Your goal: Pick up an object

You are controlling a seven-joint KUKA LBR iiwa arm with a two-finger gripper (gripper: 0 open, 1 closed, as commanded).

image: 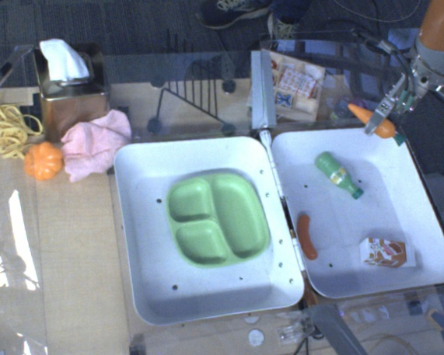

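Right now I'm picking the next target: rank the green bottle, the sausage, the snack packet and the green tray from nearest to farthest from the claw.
From the claw:
1. green bottle, right bin's upper middle.
2. snack packet, right bin's lower right.
3. sausage, right bin's left edge.
4. green tray, left bin.

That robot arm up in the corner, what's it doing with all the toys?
The robot arm is up at the far right corner of the right bin, and its pincer has an orange carrot between its fingers. A green bottle, a red sausage and a small packet lie in that bin. The left bin holds a green divided tray.
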